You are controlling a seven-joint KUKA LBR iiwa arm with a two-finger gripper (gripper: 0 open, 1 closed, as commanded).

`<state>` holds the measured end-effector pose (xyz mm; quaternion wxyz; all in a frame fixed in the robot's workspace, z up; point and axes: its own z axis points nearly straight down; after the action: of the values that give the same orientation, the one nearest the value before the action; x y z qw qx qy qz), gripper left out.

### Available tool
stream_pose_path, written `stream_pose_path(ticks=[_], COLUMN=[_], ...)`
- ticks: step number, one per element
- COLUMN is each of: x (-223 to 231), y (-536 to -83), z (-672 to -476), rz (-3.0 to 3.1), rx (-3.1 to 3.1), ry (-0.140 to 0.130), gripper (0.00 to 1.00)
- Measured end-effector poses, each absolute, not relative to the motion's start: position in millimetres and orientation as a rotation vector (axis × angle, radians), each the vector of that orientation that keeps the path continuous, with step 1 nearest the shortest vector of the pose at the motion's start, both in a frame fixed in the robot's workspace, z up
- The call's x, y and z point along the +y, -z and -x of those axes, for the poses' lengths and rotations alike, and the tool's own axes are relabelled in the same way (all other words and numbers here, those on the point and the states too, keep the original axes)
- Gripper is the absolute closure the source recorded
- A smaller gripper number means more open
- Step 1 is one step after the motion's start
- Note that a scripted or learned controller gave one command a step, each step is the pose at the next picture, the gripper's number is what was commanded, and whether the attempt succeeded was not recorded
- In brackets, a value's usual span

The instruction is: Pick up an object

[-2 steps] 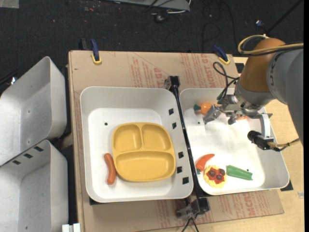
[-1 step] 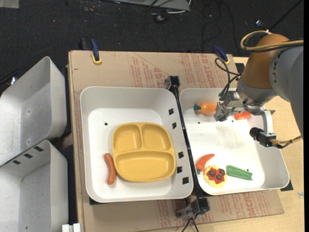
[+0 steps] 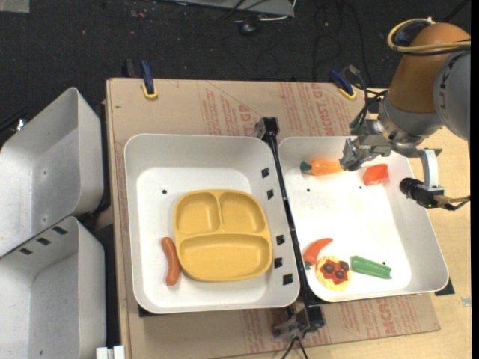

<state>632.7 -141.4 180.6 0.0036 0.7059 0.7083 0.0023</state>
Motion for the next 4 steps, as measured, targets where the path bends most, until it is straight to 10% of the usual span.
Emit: stream_pose_path(ticks=[4], x=[-34], y=[-259], z=[-617.6], rz=[-2.215], rx=[2.232], ry=[0.000], gripper=[1.00])
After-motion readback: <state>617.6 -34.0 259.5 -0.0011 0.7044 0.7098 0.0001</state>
